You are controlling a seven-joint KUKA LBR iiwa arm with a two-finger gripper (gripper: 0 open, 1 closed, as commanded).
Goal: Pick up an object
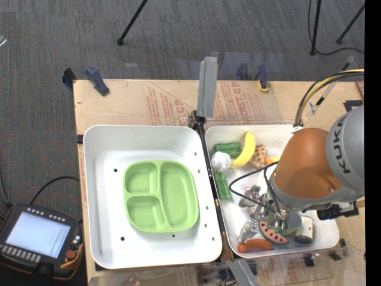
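My gripper (pixel 266 217) is down in the right bin (pixel 233 134), near its front, under the orange band of the arm (pixel 305 165). Just below it lie a watermelon slice (pixel 277 233) and a small red-orange piece (pixel 256 245). Further back in the same bin are a yellow banana (pixel 244 150), a white round object (pixel 221 159), a green piece (pixel 227 149) and a long green item (pixel 222 186) along the left wall. Nothing is seen between the fingers.
The left bin (pixel 101 142) holds a light green divided plate (pixel 161 196). A grey upright post (pixel 208 88) stands behind the seam between the bins. A teach pendant (pixel 38 237) lies on the floor at lower left. Cables loop from the arm at right.
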